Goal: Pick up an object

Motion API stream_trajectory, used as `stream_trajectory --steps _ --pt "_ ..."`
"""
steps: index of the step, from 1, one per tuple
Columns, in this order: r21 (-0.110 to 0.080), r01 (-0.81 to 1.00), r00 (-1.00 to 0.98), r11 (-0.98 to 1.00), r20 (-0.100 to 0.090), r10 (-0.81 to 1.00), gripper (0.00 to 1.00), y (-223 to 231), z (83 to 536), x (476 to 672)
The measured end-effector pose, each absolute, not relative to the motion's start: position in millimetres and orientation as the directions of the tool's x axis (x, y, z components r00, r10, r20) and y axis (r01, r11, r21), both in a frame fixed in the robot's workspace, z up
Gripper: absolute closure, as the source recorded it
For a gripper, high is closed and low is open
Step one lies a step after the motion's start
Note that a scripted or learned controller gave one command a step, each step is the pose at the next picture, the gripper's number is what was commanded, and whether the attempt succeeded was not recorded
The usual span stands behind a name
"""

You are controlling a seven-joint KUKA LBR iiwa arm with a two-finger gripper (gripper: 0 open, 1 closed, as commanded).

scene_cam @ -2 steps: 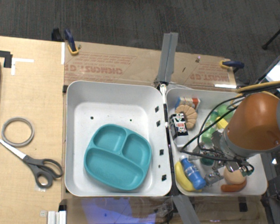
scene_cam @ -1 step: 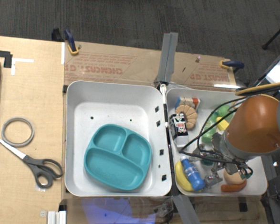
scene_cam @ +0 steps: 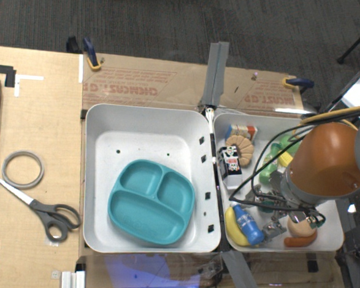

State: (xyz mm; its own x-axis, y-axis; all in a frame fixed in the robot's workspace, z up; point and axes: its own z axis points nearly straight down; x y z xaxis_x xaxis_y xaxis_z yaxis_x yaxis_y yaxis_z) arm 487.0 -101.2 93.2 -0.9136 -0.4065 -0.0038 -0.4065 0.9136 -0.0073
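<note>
**Ana:** The arm [scene_cam: 326,160] hung over the right bin [scene_cam: 330,243], and its hand [scene_cam: 277,222] sat low among the clutter near the front wall. Whether it was parted or closed could not be told; cables and the wrist hid it.

**Ben:** What lay nearest?

**Ana:** A blue bottle [scene_cam: 247,224], just to the left of the hand in the picture, resting against a banana [scene_cam: 234,229]. The bottle's long axis ran slantwise, from upper left toward the front right. A red sausage-shaped toy [scene_cam: 297,241] lay just on the other side, by the front wall. Nothing looked held.

**Ben:** So the likely pick was the bottle?

**Ana:** Probably, and the hand would need to close across that slant.

**Ben:** Any writing?

**Ana:** Mirrored print on the cardboard [scene_cam: 134,89] behind the bins, too faint to read surely. A small black carton [scene_cam: 230,160] carried a label, illegible. The left bin [scene_cam: 98,165] held a teal divided plate [scene_cam: 151,201]; scissors [scene_cam: 46,212] and a tape roll [scene_cam: 23,169] lay on the surface.
</note>
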Motion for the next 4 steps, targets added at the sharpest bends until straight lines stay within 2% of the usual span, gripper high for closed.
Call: stream_trajectory --steps 1,2,3,4 --pt "-0.009 -0.502 -0.865 0.865 -0.004 -0.502 0.00 -96.9 93.7 488.8" --pt "-0.001 -0.622 -0.783 0.783 -0.003 -0.622 0.00 -125.5 92.0 490.3" --pt "-0.003 -0.577 -0.817 0.817 -0.006 -0.577 0.00 -110.3 93.0 487.1" --pt "-0.003 -0.639 -0.770 0.770 -0.003 -0.639 0.00 -99.2 92.5 489.1"
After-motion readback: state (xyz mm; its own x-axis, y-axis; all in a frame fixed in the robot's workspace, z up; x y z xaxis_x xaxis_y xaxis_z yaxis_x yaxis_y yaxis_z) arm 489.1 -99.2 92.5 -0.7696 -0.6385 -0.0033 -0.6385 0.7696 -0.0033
